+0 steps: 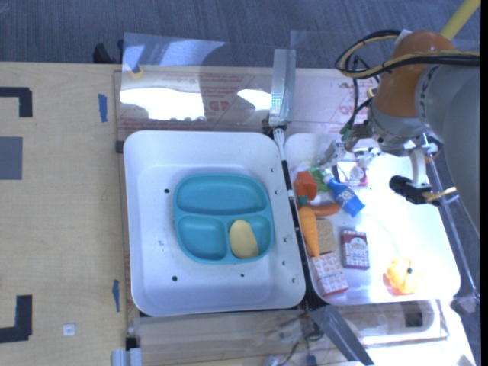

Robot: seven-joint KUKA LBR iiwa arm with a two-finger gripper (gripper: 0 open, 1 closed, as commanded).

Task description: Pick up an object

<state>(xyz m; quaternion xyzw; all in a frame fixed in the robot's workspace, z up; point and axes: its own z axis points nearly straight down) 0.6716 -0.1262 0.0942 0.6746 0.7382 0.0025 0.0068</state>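
Observation:
My gripper (341,152) hangs low over the far left part of the right bin (427,280), below the orange wrist band. Just under and in front of it lies a cluster: a red piece (305,184), a green piece (319,175) and a blue block (349,200). An orange carrot (308,231) lies along the bin's left wall. Nearer the front are a tan cracker-like piece (325,237), a brown box (354,249), a red-and-white packet (329,273) and a yellow duck (402,274).
The left bin (152,280) holds a teal divided plate (200,197) with a yellow oval fruit (243,239) in its front right compartment. A clear plastic sheet (198,90) stands behind the bins. The arm's grey body (457,105) and cables fill the upper right.

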